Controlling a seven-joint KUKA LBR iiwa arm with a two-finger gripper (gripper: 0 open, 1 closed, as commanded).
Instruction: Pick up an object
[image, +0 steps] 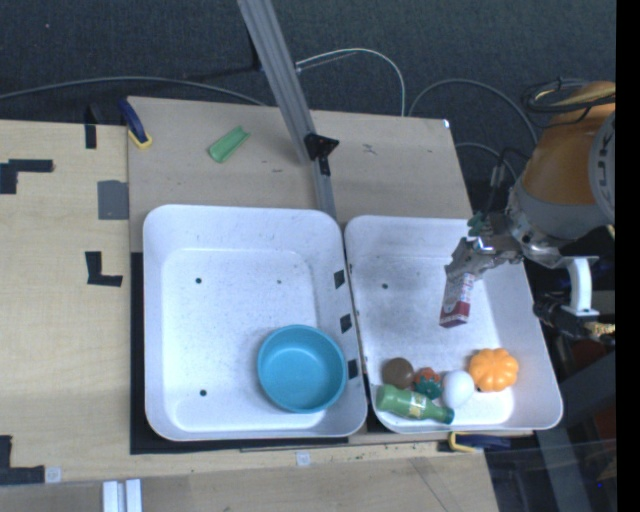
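My gripper (466, 262) hangs over the upper right part of the right bin (400, 250). A slim grey-and-white packet with a red lower end (457, 300) dangles upright from it, its top pinched between the shut fingers. The arm with its orange band (565, 170) comes in from the right. At the right bin's near edge lie an orange pumpkin (493, 368), a white ball (458, 388), a green bottle (410, 403), a brown ball (398, 372) and a small red-and-green piece (428, 380).
A blue bowl (300, 368) sits in the left bin (200, 250) near its front right corner. A grey slanted pole (290, 90) crosses the bench behind the bins, with a green block (228, 144) to its left. Cables run along the back.
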